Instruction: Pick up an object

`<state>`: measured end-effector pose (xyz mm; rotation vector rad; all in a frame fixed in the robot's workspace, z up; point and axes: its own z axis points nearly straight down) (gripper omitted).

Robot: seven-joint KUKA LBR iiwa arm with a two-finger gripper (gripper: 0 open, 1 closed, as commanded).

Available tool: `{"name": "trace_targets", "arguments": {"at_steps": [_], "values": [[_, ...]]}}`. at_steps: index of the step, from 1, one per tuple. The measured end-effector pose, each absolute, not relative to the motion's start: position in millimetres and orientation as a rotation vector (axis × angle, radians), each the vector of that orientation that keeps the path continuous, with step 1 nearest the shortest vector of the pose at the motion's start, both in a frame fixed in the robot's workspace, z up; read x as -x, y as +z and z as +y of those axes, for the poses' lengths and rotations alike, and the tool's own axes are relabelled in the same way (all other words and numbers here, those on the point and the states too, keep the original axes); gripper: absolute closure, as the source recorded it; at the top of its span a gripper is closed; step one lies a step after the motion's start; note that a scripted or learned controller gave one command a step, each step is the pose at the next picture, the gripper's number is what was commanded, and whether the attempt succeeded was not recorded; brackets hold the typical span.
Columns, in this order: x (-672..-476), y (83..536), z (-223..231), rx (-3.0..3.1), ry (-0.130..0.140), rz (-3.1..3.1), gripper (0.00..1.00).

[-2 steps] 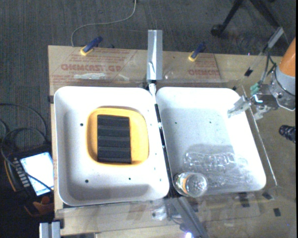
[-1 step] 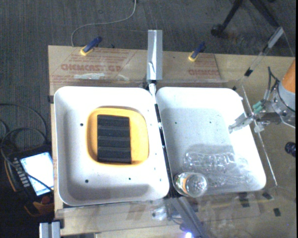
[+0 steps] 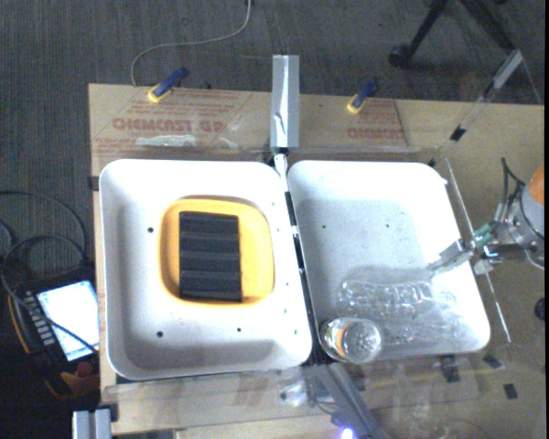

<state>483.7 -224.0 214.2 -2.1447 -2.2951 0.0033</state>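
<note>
A yellow block with a black ribbed top (image 3: pixel 210 254) lies flat in the middle of the left bin (image 3: pixel 128 199). A clear, crumpled plastic bottle (image 3: pixel 393 305) lies on its side along the front of the right bin (image 3: pixel 366 199), its round end (image 3: pixel 352 338) at the front left corner. My gripper (image 3: pixel 450 257) hangs over the right rim of the right bin, pointing left into it, just above and to the right of the bottle. Nothing shows in its grasp.
The grey arm with its orange band (image 3: pixel 535 208) comes in at the right edge. Two blue and yellow clamps (image 3: pixel 167 84) (image 3: pixel 362 95) hold the board behind the bins. A metal bar (image 3: pixel 284 108) stands at the back between the bins.
</note>
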Motion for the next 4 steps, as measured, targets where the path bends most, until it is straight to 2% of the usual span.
{"name": "trace_targets", "arguments": {"at_steps": [1, 2, 3, 4], "values": [[-485.0, 252.8, -224.0, 1.918, 0.002, -2.493, 0.0], [-540.5, 206.2, -141.3, 1.821, -0.001, -2.559, 0.0], [-483.7, 183.5, -157.4, 1.848, 0.002, -2.539, 0.0], [-493.3, 110.3, -136.0, 1.924, -0.003, -2.484, 0.0]]}}
